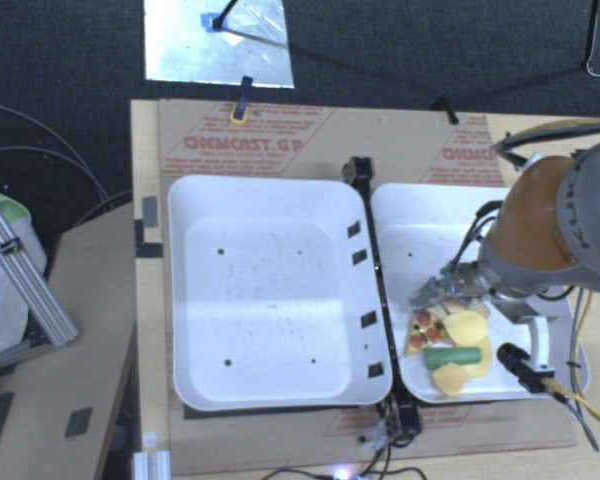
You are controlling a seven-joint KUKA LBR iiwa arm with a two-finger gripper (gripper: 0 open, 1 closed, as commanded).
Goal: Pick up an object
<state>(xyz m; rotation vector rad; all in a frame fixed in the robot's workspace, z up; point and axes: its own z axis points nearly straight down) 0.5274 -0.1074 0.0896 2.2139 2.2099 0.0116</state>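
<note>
The things to pick from lie in a small heap at the near end of the right bin point(400, 218): a pale yellow piece point(467, 325), a green stick point(455, 356) just nearer than it, a second yellow lump point(450, 378) by the near rim, and a small red and yellow piece point(422, 334) at the heap's left. They touch or crowd one another, so none stands free.

The hand point(442, 290) hangs just beyond the heap on its far-left side, low over the bin floor, with the grey arm point(540, 228) and its orange band reaching in from the right. Whether its fingers are wide or narrow I cannot tell; they are small and dark against the metal. Nothing shows between them, and every piece seems to rest on the bin floor.

So the pick looks not yet done: the hand is near the heap, but the grasp and the lift remain.

The left bin point(270, 288) sits beside the right one on the desk point(310, 138), which is covered by a printed board.
</note>
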